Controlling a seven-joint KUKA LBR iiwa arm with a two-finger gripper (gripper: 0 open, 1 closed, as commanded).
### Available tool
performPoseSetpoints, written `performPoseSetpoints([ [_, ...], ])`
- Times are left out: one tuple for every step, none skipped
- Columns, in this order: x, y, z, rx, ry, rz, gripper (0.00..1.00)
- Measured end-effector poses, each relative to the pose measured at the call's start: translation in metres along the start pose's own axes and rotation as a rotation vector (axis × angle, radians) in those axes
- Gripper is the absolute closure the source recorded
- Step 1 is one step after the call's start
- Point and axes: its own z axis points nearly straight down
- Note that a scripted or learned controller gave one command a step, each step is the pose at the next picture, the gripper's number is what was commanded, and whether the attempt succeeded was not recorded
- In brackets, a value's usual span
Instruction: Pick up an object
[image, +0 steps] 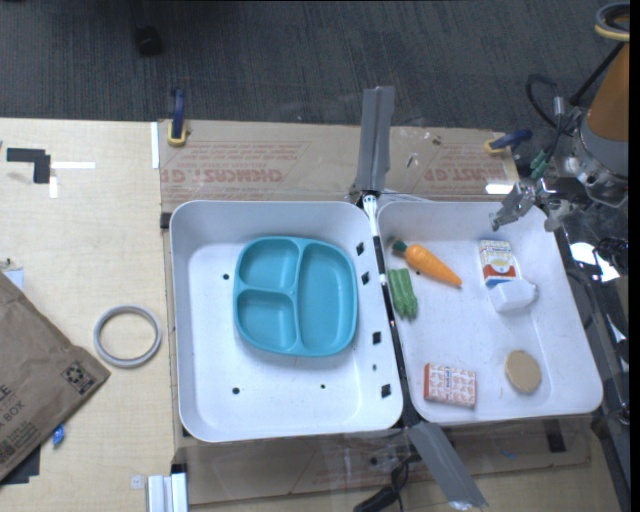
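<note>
The gripper (515, 205) is hanging over the far right corner of the right bin (585, 345), and it is pointing toward the left side of the view. Nothing is sitting between its fingers; how wide they are standing, I cannot tell (they are small and partly blurred here).

Just below the gripper, nearer to the camera, a small milk carton (499, 272) is lying on the floor of the bin, apart from the fingers. To the left of the gripper and a little lower, a toy carrot (432, 262) is lying at a slant, and a green pickle (402, 294) is resting just beside it, close to the wall between the two bins. Well below the gripper, near the front edge, a round cookie (522, 371) and a red cracker box (450, 384) are lying.

Far to the left of the gripper, a blue divided plate (297, 296) is sitting in the left bin (200, 330). Still further left, a roll of tape (127, 334) is lying on the bench.
</note>
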Motion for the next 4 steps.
performPoseSetpoints([
  [-0.032, 0.027, 0.124, -0.004, 0.000, -0.066, 0.00],
  [0.003, 0.029, 0.134, -0.004, -0.001, -0.157, 0.00],
  [0.021, -0.025, 0.135, -0.003, -0.001, -0.234, 0.00],
  [0.020, -0.025, 0.126, -0.004, 0.000, -0.230, 1.00],
])
